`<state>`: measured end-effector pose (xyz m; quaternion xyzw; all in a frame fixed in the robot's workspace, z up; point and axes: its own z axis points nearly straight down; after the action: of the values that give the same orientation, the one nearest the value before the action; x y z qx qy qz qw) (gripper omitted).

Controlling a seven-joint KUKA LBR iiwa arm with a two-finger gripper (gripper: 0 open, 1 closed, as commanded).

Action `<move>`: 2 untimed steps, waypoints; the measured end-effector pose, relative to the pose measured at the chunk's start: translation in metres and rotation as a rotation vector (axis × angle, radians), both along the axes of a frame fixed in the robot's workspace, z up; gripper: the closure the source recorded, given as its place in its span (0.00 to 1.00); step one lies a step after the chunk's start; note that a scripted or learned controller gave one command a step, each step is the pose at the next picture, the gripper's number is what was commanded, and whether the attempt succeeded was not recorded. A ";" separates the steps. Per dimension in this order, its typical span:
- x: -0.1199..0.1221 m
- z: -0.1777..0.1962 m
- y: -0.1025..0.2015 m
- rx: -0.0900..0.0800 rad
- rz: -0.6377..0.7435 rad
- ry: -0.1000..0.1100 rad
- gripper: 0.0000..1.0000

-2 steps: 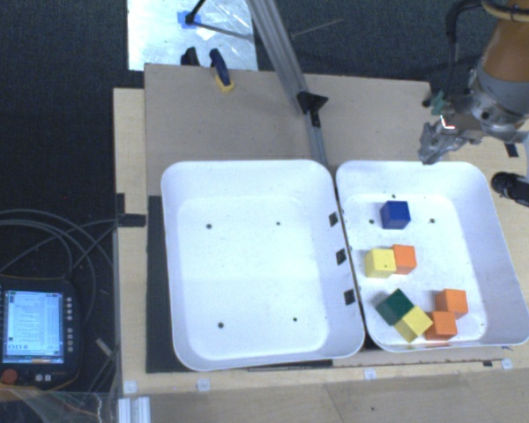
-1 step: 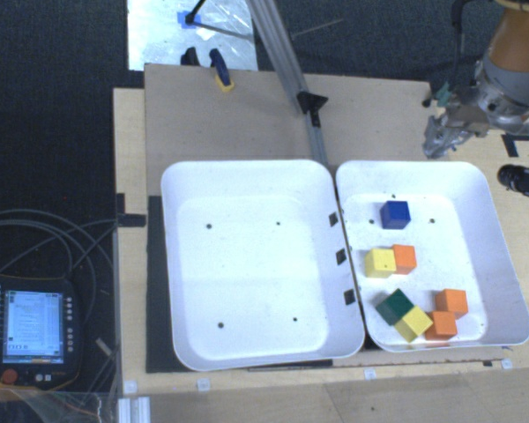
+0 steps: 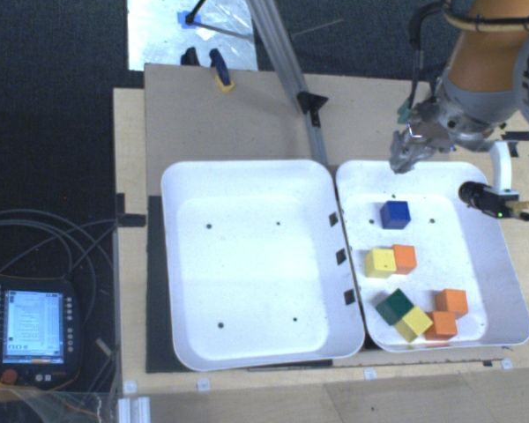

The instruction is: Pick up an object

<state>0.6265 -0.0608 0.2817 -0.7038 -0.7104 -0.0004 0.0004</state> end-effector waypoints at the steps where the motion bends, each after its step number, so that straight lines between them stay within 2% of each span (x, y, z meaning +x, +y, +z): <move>1: -0.016 -0.015 0.046 0.001 0.000 0.001 1.00; 2: -0.030 -0.017 0.091 0.001 0.001 0.001 1.00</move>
<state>0.5962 0.0305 0.2646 -0.7035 -0.7107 -0.0003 0.0009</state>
